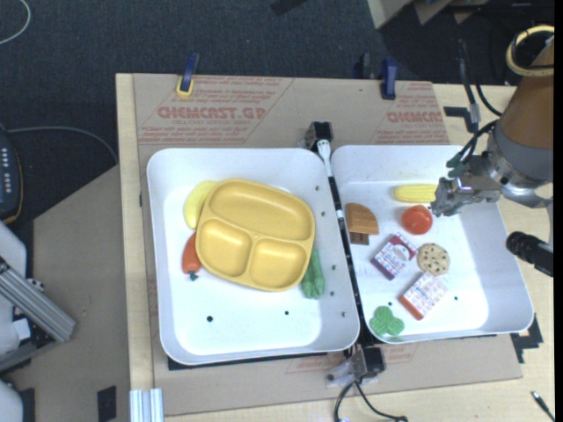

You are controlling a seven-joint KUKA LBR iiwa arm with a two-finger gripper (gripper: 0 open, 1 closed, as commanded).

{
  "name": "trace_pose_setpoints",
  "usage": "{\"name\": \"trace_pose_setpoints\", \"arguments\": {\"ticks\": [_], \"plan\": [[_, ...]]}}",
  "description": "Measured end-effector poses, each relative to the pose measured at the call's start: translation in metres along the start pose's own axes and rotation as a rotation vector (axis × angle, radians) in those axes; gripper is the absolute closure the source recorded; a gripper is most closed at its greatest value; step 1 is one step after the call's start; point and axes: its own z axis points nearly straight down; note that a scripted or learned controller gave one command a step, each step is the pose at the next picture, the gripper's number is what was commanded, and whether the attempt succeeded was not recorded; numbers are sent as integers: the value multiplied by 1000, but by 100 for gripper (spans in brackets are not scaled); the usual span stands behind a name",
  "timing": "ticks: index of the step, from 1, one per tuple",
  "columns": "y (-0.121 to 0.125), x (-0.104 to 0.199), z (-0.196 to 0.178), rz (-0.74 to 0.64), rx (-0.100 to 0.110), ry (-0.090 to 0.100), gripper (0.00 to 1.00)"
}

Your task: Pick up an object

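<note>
My gripper [440,202] hangs over the upper right part of the right bin [493,315]. It is just right of a yellow corn cob [412,193] and just above and right of a red tomato [418,221]. Nothing shows between its tips. Lower in the same bin lie a brown bread block [361,222], a red-and-white packet [393,257], a round cookie [433,258], a second red packet [424,295] and a green piece [385,322].
The left bin [229,337] holds a yellow divided plate [255,234], with a yellow piece [198,202] and a red pepper [190,255] at its left and a green vegetable [313,278] at its right. A black ridge [339,227] separates the bins.
</note>
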Motion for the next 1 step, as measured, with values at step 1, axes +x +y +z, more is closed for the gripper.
{"name": "trace_pose_setpoints", "arguments": {"ticks": [1], "plan": [[31,39,-6,1,0,0,100]]}}
